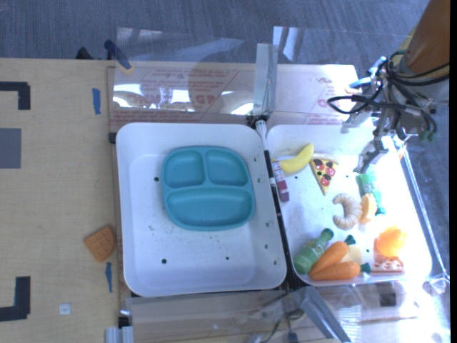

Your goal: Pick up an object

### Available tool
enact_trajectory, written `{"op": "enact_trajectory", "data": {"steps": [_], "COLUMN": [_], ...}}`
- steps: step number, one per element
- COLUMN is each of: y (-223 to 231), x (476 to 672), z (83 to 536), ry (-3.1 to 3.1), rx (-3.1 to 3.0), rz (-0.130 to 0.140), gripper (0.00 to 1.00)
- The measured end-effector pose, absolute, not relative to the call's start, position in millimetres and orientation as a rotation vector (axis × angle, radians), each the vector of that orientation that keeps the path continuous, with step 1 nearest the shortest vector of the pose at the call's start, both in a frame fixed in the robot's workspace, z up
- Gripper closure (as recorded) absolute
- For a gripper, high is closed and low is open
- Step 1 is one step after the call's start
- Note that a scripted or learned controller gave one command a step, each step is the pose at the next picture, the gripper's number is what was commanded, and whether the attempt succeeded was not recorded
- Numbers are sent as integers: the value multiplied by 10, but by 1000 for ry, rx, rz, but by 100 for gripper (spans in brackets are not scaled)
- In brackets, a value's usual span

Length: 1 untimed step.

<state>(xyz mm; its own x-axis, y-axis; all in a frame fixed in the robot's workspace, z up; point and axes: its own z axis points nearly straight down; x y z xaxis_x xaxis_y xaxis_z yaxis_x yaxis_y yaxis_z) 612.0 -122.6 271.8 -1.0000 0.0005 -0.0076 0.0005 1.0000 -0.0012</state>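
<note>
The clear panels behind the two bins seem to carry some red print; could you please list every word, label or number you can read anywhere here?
Red print on the clear panels behind the bins: too blurred to read.
Label on the green bottle: too small to read.
Nothing else legible.

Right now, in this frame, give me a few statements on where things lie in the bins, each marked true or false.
1. The blue divided plate lies in the left bin. True.
2. The banana lies on the plate. False: it lies in the right bin, near the divider.
3. The gripper hangs over the right bin. True.
4. The carrot lies at the right bin's far edge. False: it lies near the front edge, beside the green bottle.
</note>
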Motion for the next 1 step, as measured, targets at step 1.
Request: {"op": "enact_trajectory", "data": {"steps": [1], "y": [-1154], "x": [6003], "z": [1134], "ry": [3148], "rx": [-140], "rz": [6], "gripper": [0]}}
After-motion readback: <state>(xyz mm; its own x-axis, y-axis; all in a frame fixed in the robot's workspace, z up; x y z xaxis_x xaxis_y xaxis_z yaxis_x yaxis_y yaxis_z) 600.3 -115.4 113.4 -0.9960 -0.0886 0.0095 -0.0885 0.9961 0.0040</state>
